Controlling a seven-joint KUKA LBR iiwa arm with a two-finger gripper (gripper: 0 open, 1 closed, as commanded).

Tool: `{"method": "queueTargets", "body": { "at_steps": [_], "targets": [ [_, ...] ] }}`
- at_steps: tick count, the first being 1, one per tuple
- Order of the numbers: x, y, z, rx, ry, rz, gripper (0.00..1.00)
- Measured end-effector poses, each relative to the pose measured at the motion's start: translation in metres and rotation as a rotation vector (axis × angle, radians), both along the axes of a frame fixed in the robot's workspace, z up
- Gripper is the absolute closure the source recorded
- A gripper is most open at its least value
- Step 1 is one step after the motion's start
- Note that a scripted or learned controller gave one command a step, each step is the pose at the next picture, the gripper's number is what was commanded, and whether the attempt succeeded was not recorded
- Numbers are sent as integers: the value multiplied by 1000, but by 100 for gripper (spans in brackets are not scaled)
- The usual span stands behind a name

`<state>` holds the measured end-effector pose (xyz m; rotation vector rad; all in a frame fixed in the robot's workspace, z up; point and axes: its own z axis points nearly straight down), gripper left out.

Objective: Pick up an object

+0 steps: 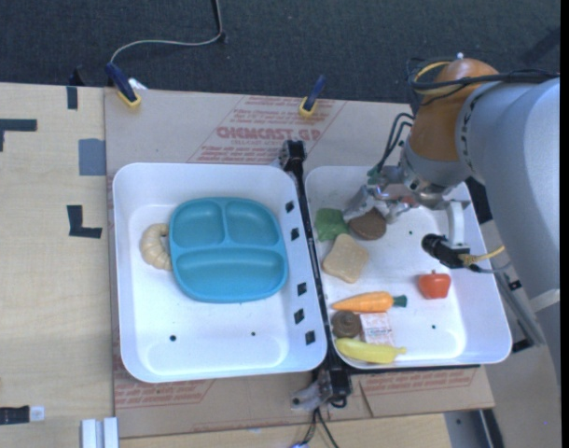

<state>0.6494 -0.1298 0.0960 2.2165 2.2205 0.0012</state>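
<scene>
The brown disc [367,225], a small rounded toy food in the upper part of the right bin [471,329], lies right under the gripper [382,203]; whether the jaws are released or clenched, I cannot tell. It is probably light, stiff and slick, best pinched across its sides. Beside it lie a green leaf [330,222], bread slice [345,258], carrot [364,301], tomato [435,286] and banana [367,351]. The left bin [210,348] holds 1 blue plate [228,250].

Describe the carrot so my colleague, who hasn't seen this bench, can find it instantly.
Look in the right-hand white bin, toward its near edge. The carrot lies flat between the slice of bread and the banana. It is the one long orange thing with a green tip.
</scene>
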Motion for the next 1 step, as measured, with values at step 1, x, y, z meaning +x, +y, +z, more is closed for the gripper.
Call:
{"method": "queueTargets", "body": {
  "at_steps": [1],
  "targets": [
    [-54, 50, 89, 3, 3, 0, 100]
  ]
}}
